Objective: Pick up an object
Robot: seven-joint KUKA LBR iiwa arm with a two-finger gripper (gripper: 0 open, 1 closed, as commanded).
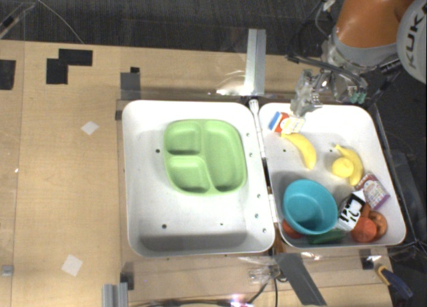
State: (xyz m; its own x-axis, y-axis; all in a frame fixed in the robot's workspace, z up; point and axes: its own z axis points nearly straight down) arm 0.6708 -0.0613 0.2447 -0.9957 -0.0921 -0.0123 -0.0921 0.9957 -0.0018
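The gripper hung over the far left corner of the right bin, just above a small red, white and blue carton, its fingers blurred so that I could not tell whether they were apart or together. A banana lay just beside the carton, with a yellow toy to its right. The teal bowl hid part of the items under it, and the black-and-white pack and red toy crowded the near right corner; a green tray lay in the left bin.
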